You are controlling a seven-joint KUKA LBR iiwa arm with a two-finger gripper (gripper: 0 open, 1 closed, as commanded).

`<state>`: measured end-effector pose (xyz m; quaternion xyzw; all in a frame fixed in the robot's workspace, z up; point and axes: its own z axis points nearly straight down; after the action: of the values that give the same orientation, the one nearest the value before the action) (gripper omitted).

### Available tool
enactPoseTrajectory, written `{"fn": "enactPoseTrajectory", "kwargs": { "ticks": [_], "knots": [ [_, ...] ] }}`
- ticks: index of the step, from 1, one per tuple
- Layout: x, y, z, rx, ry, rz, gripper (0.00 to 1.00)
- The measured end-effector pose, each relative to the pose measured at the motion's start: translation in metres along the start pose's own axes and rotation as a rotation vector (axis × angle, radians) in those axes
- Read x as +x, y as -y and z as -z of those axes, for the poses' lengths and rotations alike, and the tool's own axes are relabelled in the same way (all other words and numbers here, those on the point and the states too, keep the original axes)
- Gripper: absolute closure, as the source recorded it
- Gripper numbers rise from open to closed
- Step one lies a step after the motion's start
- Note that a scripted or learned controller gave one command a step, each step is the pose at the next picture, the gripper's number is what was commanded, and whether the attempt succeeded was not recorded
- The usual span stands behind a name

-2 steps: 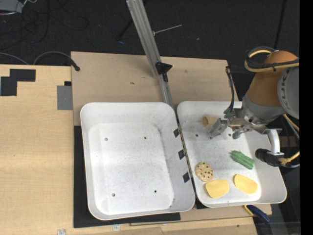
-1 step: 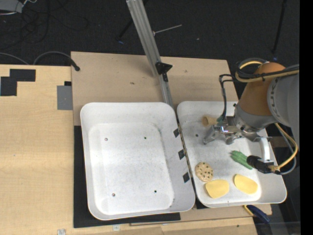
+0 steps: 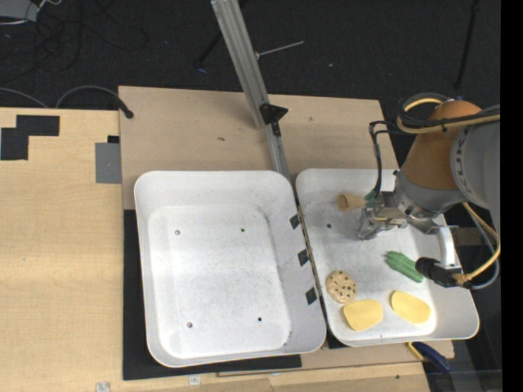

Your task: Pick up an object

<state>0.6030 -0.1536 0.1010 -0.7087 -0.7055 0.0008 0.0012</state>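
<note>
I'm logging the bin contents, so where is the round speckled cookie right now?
The cookie lies in the right bin, near its left wall toward the front, just above-left of the two yellow pieces and left of the green item.

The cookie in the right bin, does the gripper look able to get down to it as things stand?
Probably yes. The cookie lies flat and apart from the two yellow pieces beside it, with bare bin floor between it and the gripper.
</note>
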Motion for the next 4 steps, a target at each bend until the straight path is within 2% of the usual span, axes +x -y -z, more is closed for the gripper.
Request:
{"fn": "enactPoseTrajectory", "kwargs": {
  "ticks": [2, 3, 4],
  "knots": [
    [-0.013, 0.012, 0.101, -0.005, 0.001, -0.001, 1.0],
    [-0.023, 0.009, 0.158, -0.007, 0.003, 0.003, 1.0],
    [-0.023, 0.008, 0.176, -0.004, 0.001, 0.006, 1.0]
  ]
}}
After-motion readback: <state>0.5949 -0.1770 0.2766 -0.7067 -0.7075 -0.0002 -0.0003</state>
